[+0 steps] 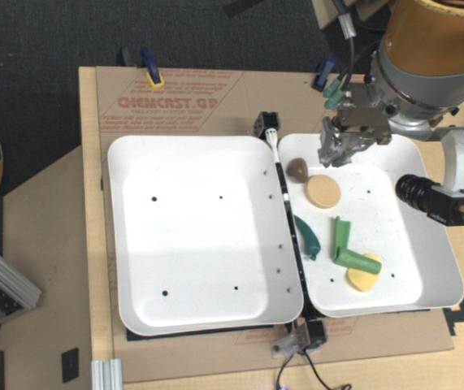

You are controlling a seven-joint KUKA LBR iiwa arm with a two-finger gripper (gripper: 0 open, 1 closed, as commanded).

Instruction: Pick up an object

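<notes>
The end effector [335, 158] hangs over the far part of the right bin [427, 242]; whether it is spread or pressed together cannot be told. Just nearer lies a tan disc [324, 192], a brown lump [297, 169] to its left. The bins sit on a cardboard-covered desk [93, 136], dark floor beyond.

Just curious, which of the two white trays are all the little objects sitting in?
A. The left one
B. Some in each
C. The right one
C: the tan disc, brown lump, green pieces and yellow piece all lie in the right tray, close to its divider side, with the tool hanging above that tray's back end.
</notes>
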